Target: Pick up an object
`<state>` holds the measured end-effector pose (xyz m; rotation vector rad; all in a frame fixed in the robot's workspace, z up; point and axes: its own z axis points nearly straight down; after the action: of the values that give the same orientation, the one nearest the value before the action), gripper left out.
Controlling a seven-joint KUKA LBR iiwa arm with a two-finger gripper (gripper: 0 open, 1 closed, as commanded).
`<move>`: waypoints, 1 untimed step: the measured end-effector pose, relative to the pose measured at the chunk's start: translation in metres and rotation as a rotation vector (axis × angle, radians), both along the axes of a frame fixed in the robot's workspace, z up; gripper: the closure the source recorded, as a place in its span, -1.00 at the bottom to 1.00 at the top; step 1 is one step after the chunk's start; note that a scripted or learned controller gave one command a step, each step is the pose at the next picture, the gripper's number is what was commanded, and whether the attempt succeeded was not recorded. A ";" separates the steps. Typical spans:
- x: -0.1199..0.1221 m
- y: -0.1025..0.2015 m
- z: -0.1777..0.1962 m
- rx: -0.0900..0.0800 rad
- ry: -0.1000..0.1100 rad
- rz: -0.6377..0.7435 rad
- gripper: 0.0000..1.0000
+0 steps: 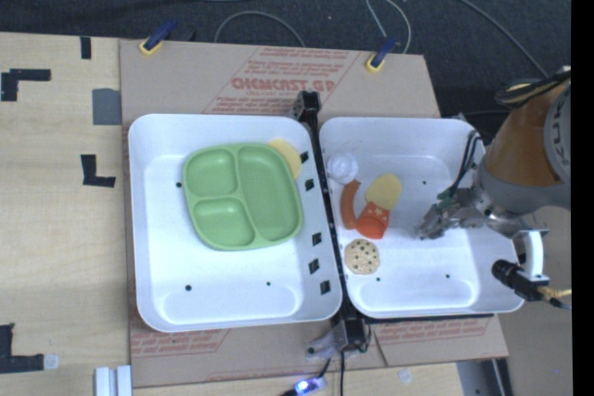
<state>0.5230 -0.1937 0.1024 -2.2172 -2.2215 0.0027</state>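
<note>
**Gripper low in right bin, nothing held**

Toys cluster at the right bin's (pixel 408 292) left side: orange cup (pixel 372 221), yellow piece (pixel 383 190), sausage (pixel 350 202), cookie (pixel 362 257). Gripper (pixel 432 225) sits just right of them, apart; finger state: can't tell. Green tray (pixel 244 197) in left bin (pixel 223 301).

Glossy green plastic tray (pixel 243 197), smooth white plastic bins (pixel 158 199), matt brown cardboard sheet (pixel 278 79), pale wooden bench (pixel 56 227)
</note>
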 end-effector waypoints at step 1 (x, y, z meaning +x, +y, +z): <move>0.007 -0.006 0.047 -0.002 -0.006 -0.001 1.00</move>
<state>0.5303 -0.1996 0.1498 -2.2222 -2.2241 -0.0012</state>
